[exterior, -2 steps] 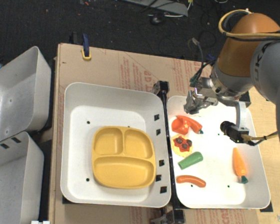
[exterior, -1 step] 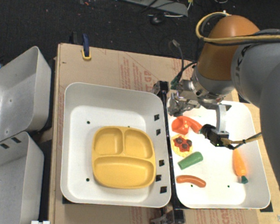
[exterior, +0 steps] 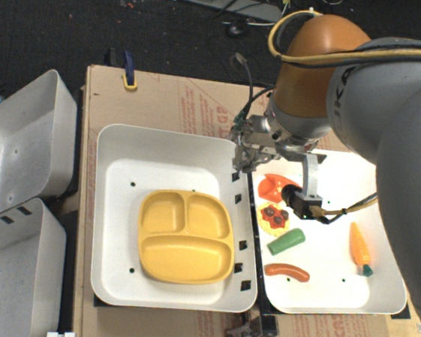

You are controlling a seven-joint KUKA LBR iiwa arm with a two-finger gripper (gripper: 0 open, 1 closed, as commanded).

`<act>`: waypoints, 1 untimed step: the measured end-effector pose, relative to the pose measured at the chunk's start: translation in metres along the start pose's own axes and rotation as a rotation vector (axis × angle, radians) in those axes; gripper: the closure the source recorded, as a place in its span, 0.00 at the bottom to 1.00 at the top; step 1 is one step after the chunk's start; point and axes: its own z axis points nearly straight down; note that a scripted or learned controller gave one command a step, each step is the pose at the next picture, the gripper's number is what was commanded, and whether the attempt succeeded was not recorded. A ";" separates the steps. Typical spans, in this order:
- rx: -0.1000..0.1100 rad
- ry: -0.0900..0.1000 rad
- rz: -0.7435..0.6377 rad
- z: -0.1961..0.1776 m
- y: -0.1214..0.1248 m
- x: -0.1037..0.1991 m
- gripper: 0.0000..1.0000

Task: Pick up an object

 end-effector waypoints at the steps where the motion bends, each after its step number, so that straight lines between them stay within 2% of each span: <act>1: -0.001 0.001 -0.003 -0.013 -0.007 0.052 1.00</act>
